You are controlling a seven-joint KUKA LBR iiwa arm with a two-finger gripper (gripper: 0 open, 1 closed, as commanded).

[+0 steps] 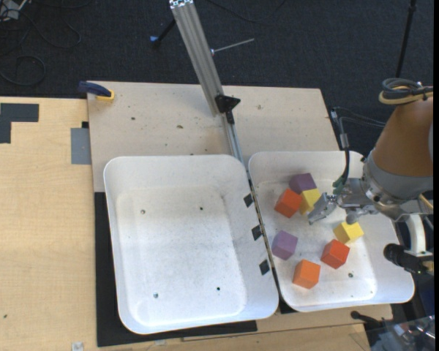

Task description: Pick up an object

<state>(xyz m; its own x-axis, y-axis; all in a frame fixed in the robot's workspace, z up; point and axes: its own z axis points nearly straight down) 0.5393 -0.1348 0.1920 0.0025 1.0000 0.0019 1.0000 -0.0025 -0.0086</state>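
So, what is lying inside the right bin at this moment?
The right bin holds seven blocks: two purple, two yellow and three orange-red. The gripper and arm cover part of the bin's floor, so anything beneath them is hidden.

Bench with two white bins

The pale wooden bench (175,119) carries the left bin (132,189) and the right bin (395,287) side by side, almost touching. Near its far left corner lies a small blue-yellow thing (96,90), maybe a clamp.
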